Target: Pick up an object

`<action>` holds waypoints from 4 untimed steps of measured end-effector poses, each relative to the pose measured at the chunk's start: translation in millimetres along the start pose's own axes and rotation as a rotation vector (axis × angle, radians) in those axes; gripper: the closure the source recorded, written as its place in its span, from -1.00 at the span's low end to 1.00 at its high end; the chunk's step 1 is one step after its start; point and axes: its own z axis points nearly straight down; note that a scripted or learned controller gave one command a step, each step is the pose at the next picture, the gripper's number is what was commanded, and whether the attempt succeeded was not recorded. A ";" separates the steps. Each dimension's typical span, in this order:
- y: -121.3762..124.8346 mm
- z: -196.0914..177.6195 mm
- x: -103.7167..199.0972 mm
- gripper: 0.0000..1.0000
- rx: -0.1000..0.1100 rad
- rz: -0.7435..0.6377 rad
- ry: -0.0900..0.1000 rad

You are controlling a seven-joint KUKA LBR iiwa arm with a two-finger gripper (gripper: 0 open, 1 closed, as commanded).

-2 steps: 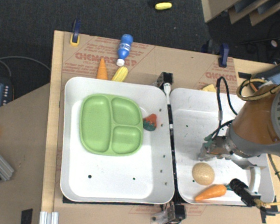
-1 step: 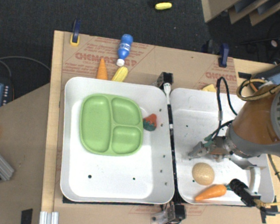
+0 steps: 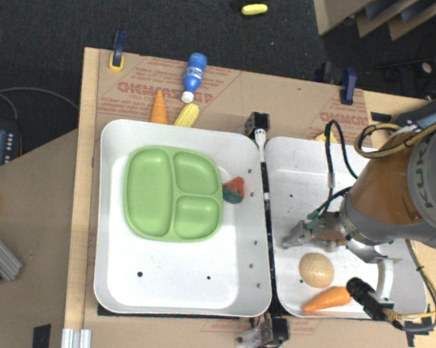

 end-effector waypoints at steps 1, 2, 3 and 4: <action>0.1 -0.6 -1.0 -1.00 -0.002 0.002 -0.001; -40.6 -0.6 -37.5 -1.00 0.003 0.006 0.000; -37.8 -11.0 -35.3 1.00 -0.004 0.003 -0.002; 43.6 -107.4 50.3 1.00 -0.019 -0.011 -0.001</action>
